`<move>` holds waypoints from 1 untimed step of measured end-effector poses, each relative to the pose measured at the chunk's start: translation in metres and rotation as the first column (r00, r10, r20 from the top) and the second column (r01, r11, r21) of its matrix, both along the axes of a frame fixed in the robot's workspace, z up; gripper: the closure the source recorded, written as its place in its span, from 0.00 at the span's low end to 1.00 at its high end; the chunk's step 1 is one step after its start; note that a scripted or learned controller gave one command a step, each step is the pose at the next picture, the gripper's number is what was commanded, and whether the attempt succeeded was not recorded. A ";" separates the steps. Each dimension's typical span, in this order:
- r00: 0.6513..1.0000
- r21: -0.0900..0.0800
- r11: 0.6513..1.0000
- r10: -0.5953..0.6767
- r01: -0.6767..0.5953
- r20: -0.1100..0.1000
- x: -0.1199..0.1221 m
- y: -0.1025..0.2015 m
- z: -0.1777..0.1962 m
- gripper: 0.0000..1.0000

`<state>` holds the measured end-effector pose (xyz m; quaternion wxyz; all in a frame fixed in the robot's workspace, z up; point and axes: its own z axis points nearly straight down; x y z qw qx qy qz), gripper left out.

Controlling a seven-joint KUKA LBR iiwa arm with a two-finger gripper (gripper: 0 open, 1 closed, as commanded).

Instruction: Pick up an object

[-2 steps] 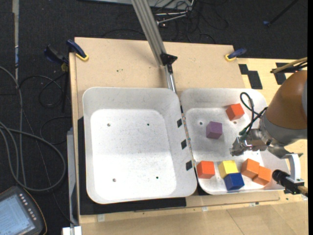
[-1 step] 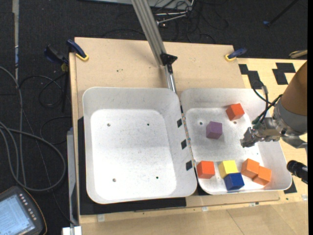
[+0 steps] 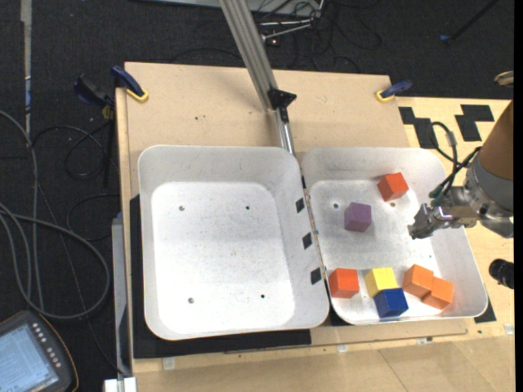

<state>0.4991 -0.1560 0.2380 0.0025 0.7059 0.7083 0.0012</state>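
- Left bin, well left of gripper: bare floor, nothing to grab; a drift over there wastes the try.
- Right bin: holds all the blocks. Gripper low over its right half, arm coming in from the right.
- Gripper state: cannot tell whether open or closed, too small and dark. No block seen between it.
- Orange pair, below and just right of gripper: two blocks touching, tucked against bin wall. Risk: one snagged by a corner, the other shoved, or metal hitting the wall.
- Purple block, left of gripper, standing apart: likely cleanest target. Risk: nudged away across the smooth floor if descent is off-centre.
- Orange block, up and left of gripper, alone but turned at an angle; risk of a diagonal pinch and slip.
- Yellow block and blue block, below left: touching. Another orange block just beside the yellow. Crowded row, likely double contact.
- Writing: no brand or label readable on blocks, bins or arm.
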 end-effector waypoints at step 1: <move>1.000 0.003 1.000 0.005 -0.005 -0.003 0.014 0.050 0.009 1.00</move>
